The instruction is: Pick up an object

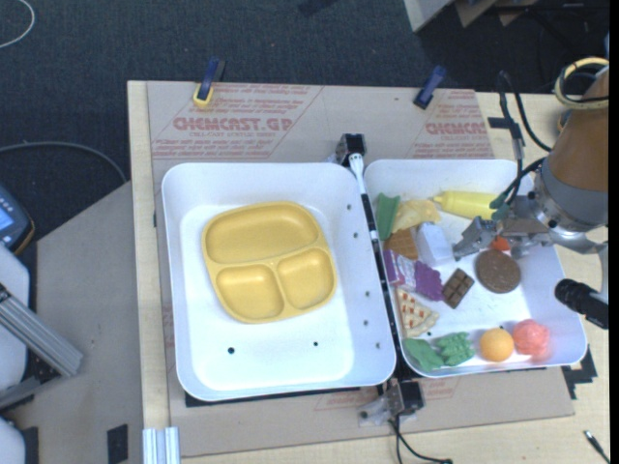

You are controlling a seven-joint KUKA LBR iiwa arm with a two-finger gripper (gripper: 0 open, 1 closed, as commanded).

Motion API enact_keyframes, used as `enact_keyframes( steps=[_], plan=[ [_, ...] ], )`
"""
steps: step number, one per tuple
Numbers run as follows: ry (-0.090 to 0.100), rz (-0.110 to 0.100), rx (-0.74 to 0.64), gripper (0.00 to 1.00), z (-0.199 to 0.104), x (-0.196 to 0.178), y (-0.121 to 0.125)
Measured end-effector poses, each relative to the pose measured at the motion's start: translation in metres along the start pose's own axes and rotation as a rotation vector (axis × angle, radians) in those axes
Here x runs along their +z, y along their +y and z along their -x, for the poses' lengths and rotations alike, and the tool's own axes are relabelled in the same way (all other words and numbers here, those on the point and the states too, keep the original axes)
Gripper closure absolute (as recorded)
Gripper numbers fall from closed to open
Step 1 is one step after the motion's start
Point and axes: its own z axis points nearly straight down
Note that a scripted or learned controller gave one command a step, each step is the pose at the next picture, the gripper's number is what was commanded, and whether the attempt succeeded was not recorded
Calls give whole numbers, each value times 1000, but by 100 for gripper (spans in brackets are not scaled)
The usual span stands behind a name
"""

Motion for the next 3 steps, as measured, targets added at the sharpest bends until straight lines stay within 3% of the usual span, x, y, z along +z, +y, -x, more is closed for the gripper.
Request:
enact_keyframes(
  steps=[1, 2, 3],
  plan=[
    [-2, 13, -3, 0, 0, -7, 3],
    [0, 7, -3, 0, -6, 45, 12],
    [0, 6, -3, 0, -12, 93, 5]
  ],
)
